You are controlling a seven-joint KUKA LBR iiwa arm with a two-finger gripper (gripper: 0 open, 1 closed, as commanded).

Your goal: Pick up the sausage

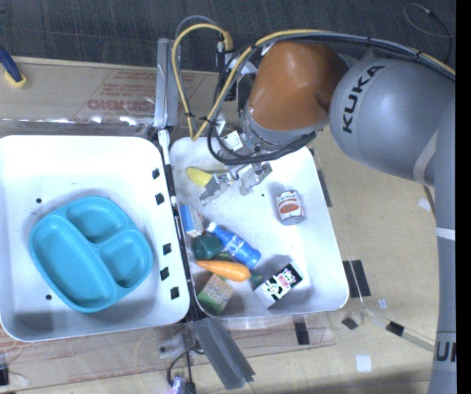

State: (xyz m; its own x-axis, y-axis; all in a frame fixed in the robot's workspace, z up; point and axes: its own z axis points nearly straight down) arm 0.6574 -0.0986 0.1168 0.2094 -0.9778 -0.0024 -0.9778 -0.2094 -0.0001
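Cardboard-topped desk, right bin – approach step, nothing gripped.
The hand hovers spread and empty; what looks like the sausage lies well nearside of it – next, travel there and descend.

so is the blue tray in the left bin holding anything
Empty. The blue tray lies flat in the left bin, and all three compartments show bare blue plastic.
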